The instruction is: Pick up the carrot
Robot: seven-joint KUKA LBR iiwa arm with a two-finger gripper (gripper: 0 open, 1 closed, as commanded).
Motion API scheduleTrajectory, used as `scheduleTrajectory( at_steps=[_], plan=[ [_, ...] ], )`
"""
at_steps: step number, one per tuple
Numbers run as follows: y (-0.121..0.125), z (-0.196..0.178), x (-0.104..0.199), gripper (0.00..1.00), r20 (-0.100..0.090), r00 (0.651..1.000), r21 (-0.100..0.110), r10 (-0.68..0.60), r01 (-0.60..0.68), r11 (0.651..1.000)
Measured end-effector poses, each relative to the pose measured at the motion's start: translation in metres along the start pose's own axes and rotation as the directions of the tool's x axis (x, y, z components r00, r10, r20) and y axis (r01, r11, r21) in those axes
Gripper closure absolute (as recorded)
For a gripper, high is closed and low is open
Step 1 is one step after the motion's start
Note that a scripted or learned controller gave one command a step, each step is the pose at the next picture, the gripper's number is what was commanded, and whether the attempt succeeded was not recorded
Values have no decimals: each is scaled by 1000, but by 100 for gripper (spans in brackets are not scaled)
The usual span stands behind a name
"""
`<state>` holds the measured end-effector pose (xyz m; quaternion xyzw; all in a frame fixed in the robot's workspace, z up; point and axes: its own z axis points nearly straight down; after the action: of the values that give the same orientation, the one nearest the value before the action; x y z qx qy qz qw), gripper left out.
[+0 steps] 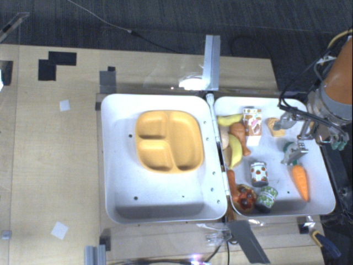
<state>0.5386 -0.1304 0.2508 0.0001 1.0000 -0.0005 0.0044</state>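
Observation:
The carrot point(300, 183) lies in the right bin point(322, 203) near its right wall, pointed end toward the front and green top toward the back. My gripper point(296, 149) hangs just behind the carrot's top end, reaching in from the grey arm with the orange band point(338, 81) at the right. Nothing is visibly lifted off the bin floor.
The right bin also holds two bananas point(235, 148), a small carton point(252, 121), a can point(258, 174), a piece of bread point(276, 126) and a red and green cluster point(252, 197) at the front. A yellow divided plate point(168, 140) sits in the left bin point(118, 148).

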Motion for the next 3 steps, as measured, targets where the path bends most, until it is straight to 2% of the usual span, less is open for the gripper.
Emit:
scheduleTrajectory(
  at_steps=[1,2,3],
  plan=[
    [-28,100,23,0,-6,984,0,180,-180,984],
    [-41,140,29,0,3,990,1,140,-140,990],
    [-30,160,47,0,10,978,2,209,-209,978]
  ],
)
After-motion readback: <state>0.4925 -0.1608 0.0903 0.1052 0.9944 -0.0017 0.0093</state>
